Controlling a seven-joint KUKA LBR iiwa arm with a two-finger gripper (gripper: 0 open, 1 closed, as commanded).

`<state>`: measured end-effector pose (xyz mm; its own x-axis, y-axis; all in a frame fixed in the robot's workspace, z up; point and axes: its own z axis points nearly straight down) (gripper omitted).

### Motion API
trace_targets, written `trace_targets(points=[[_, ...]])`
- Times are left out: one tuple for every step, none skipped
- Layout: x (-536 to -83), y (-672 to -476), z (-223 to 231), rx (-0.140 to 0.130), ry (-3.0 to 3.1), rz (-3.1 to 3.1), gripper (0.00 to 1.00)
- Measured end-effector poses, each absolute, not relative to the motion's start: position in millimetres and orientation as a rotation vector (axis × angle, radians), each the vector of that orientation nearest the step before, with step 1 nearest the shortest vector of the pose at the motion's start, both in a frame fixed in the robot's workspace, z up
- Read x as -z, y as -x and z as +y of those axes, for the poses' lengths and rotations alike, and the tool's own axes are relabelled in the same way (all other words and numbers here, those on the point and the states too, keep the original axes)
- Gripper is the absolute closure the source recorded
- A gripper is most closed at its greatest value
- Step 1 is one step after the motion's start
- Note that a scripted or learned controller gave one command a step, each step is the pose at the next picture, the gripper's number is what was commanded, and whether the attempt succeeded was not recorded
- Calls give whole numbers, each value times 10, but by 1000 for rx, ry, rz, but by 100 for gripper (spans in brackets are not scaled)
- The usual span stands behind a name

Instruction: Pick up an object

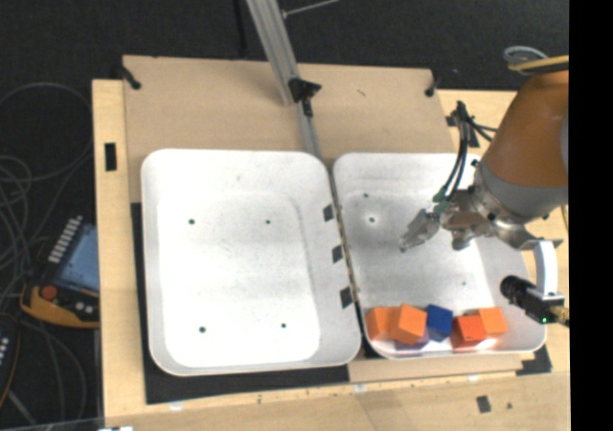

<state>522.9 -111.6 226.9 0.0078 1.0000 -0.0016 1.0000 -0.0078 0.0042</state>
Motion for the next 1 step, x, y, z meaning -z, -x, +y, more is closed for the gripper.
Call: trace_targets(points=[[-1221, -5029, -1675, 9, -2230, 2219, 0]])
